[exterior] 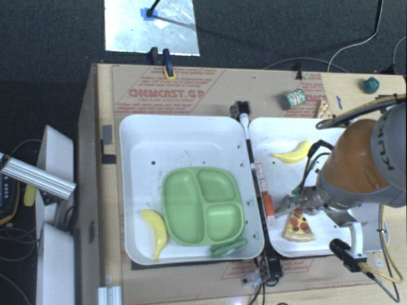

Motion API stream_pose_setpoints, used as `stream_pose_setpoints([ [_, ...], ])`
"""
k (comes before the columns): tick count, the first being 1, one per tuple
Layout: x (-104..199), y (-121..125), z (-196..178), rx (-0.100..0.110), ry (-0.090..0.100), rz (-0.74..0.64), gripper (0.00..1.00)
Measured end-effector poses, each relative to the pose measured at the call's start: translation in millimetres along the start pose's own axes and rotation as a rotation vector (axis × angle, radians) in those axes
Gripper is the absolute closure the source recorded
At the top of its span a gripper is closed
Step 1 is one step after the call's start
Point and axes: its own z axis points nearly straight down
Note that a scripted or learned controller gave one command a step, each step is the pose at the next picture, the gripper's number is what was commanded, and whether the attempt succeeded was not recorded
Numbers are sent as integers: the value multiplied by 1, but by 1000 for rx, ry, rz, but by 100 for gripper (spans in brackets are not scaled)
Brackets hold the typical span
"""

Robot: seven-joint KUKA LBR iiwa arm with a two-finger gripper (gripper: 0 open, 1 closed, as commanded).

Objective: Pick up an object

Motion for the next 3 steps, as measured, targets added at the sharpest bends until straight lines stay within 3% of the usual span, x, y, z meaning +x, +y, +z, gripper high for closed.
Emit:
stream_pose_setpoints([
  [1,-73,70,-19,-2,-2,1,0],
  [2,-35,181,-2,9,2,-3,0],
  [3,-35,182,-13,8,1,-7,100],
])
